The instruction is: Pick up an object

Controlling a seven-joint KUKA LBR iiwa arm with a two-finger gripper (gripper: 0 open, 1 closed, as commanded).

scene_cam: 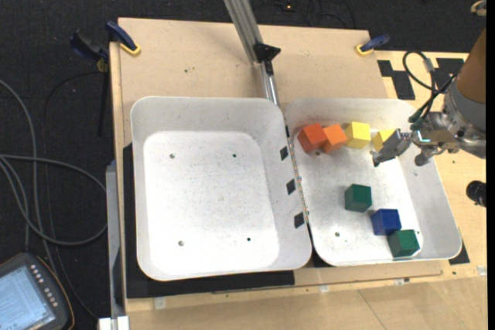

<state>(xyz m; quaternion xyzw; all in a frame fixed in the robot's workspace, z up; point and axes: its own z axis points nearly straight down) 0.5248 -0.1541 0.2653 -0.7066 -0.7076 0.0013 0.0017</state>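
- Bench (232,58): tan board, carrying both bins.
- Left bin (155,166): white, shallow, speckled floor.
- Blue clamps grip the board's far corners, one at left (120,33), one at right (375,43).
- Metal pole (236,0) slants down to the far edge between the bins.
- Black cables (39,166) loop over the dark floor at left.
- Screen (23,297) at the bottom-left corner.

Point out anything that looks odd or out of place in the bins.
Nothing stands out. The blocks all sit inside the right bin: orange and yellow in a row near its top, two green and a blue lower down.
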